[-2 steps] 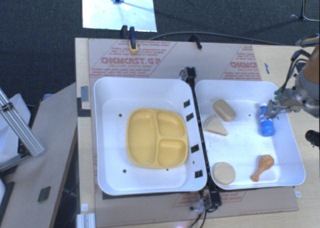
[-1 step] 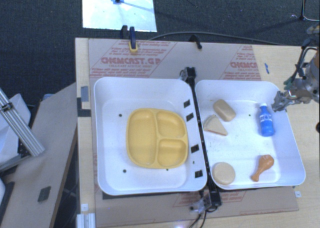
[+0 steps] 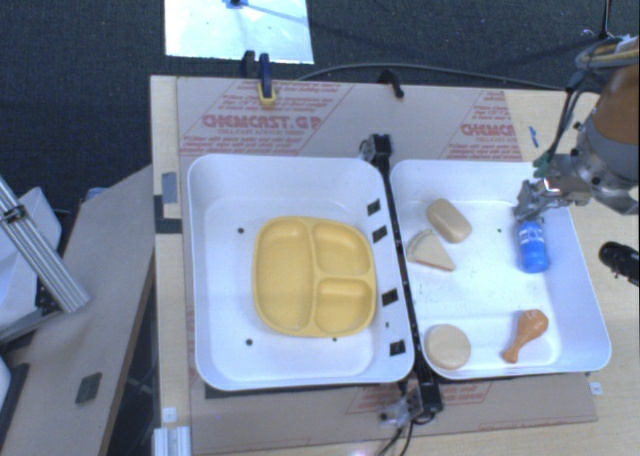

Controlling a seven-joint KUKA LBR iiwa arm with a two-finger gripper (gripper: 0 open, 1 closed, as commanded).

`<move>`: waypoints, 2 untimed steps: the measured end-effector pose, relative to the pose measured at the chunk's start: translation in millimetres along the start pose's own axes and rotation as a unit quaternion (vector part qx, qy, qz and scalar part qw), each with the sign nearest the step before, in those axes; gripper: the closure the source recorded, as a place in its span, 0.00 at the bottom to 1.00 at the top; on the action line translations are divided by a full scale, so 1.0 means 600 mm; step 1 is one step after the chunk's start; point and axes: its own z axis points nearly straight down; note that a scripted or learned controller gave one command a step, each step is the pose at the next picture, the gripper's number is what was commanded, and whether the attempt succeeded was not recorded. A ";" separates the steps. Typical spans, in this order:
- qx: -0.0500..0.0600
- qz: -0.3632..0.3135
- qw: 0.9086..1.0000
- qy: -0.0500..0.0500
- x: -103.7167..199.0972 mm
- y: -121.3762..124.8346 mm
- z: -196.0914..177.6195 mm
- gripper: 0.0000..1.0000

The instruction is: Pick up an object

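White plastic bins sit side by side on your bench: the left bin (image 3: 215, 244) lies well away from the gripper (image 3: 533, 200), and the right bin (image 3: 590, 329) lies under it. Largest inside the left bin is a yellow divided plate (image 3: 313, 276). Your gripper hangs at the right bin's far edge, directly above the top of a blue bottle (image 3: 534, 247); you cannot tell how it is set. Further from the gripper, toward the divider, lie a tan bread roll (image 3: 449, 220) and a pale wedge (image 3: 432, 253). Nearer the front edge sit a round bun (image 3: 448, 346) and a drumstick (image 3: 526, 333).
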 end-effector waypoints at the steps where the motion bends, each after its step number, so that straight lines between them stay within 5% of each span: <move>1: 0.000 -0.001 1.000 0.000 0.078 0.011 -0.001 1.00; 2: 0.000 0.000 1.000 0.000 0.149 0.013 0.012 1.00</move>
